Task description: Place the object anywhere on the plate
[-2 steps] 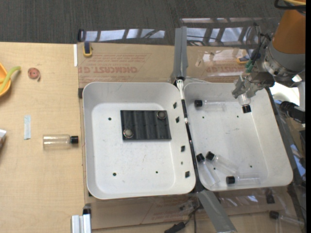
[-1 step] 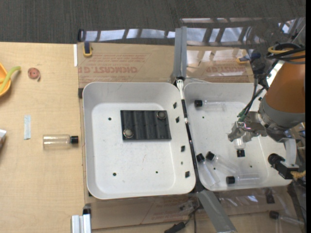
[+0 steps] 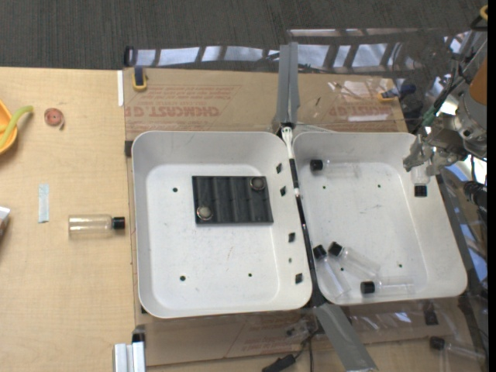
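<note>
Setting: a pale wooden bench (image 3: pixel 62 285) is sitting before dark carpet, and a sheet of printed cardboard (image 3: pixel 194 99) is lying under two white bins

Item 1, gripper (image 3: pixel 423 160): it is hanging over the right rim of the right bin (image 3: pixel 434 285), and the orange-banded arm (image 3: pixel 477 91) is reaching in from the right; whether it is open or closed cannot be told at this size

Item 2, black-capped piece (image 3: pixel 420 191): it is showing just below the gripper, by the right bin's right wall; whether it is being gripped or is lying in the bin cannot be told

Item 3, clear vials with black caps, right bin: one (image 3: pixel 333 166) is lying near the upper left corner; a second (image 3: pixel 353 259) is lying aslant at lower left with a loose black cap (image 3: pixel 318 252) just beside it; a third (image 3: pixel 387 287) is lying along the near wall

Item 4, plate (image 3: pixel 232 200): the dark, ridged rectangle is lying in the left bin (image 3: pixel 155 270), well apart from the gripper; two small round pieces are resting on it, one at the upper right (image 3: pixel 258 183) and one at the lower left (image 3: pixel 204 213)

Item 5, bench to the left of the bins: another vial (image 3: pixel 93 224) is lying on its side, with a pale strip (image 3: pixel 43 203), a pink disc (image 3: pixel 53 116) and an orange object (image 3: pixel 6 126) at the edge
</note>
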You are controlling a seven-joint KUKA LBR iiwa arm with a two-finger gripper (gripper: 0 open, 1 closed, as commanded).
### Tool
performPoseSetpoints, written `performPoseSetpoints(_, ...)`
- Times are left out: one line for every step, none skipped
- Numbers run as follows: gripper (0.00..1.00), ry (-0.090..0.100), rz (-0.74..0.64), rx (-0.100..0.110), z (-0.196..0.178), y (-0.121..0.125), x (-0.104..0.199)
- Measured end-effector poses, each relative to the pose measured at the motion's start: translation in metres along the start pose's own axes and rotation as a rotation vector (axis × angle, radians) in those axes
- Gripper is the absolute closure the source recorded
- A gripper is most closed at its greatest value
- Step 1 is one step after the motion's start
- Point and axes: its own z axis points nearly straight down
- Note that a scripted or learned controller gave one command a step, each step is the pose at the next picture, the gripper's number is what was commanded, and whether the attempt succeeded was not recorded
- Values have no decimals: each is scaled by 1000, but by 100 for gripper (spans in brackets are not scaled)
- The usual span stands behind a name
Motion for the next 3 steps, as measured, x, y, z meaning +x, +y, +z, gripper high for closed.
performPoseSetpoints(100, 0, 78, 0, -76, 69, 14)
performPoseSetpoints(100, 1, 118, 4, 8, -15, 40)
performPoseSetpoints(100, 0, 164, 1, -41, 67, 22)
